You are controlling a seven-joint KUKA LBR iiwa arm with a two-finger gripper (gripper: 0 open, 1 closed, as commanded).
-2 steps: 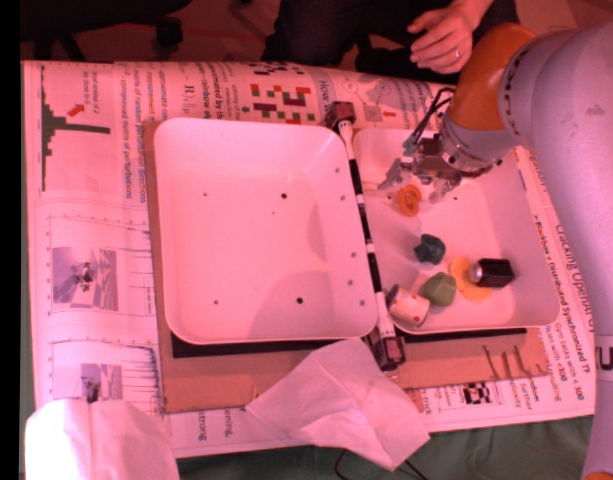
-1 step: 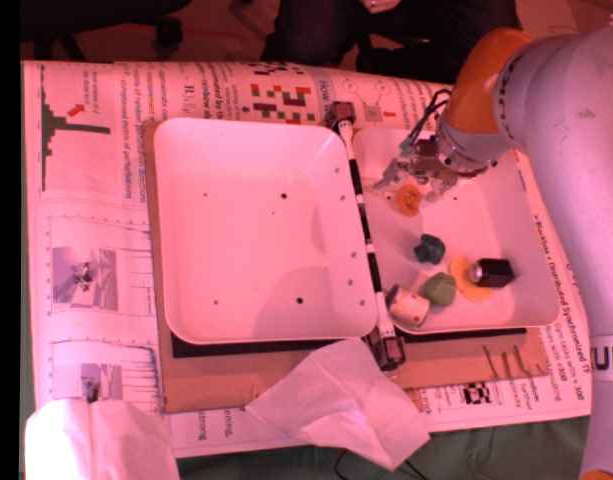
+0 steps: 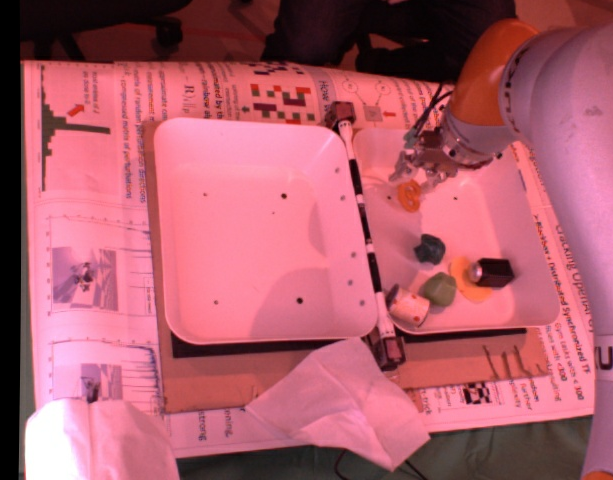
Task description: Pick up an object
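Camera view: your gripper point(image 3: 418, 168) sits over the right bin's point(image 3: 506, 208) far-left corner, just above an orange disc point(image 3: 410, 196); I cannot tell its state. Near that bin's front edge lie a dark teal lump point(image 3: 430, 249), a green lump point(image 3: 440, 289), a black block point(image 3: 491, 272) and a white cup point(image 3: 409, 309). The left bin point(image 3: 186, 168) adjoins it.

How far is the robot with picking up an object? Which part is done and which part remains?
Done: the arm has reached over the right bin, and the gripper is low, just above the orange disc. In hand: nothing can be seen between its fingers. Left: the grasp and the lift. The dark teal piece, the green piece, the black block and the white cup lie on the bin floor.
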